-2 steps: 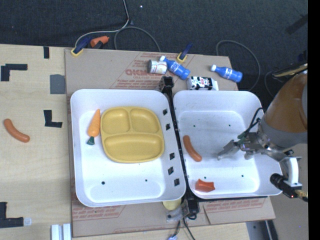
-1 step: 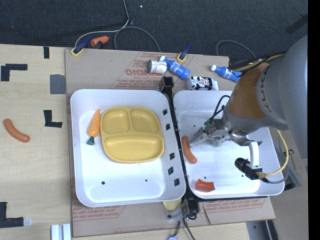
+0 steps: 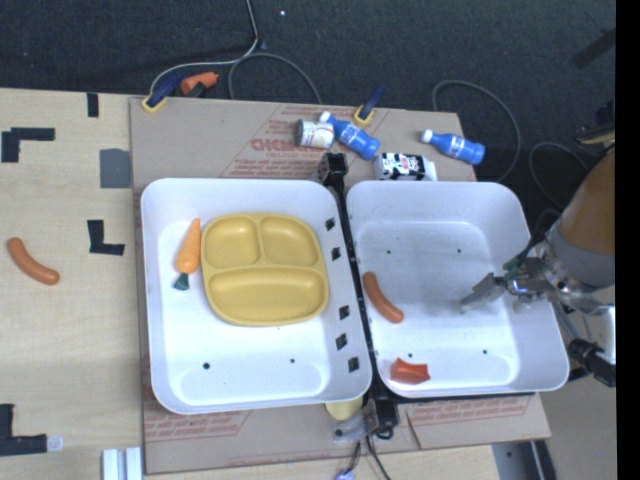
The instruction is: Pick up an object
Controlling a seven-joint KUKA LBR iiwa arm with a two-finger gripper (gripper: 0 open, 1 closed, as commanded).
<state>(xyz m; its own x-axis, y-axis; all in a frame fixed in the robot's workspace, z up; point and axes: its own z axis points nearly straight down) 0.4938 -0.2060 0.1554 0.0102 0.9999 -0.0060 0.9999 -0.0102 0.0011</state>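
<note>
Even, diffuse overhead light fills the frame, bright on the two white bins (image 3: 440,208), whose floors look nearly washed out. Shadows are faint and soft. The picture is grainy, perhaps slightly blurred at the right, around the gripper (image 3: 480,296).

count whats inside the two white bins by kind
yellow divided plate: 1
carrot: 1
sausage: 1
small red-orange piece: 1
total: 4
</note>
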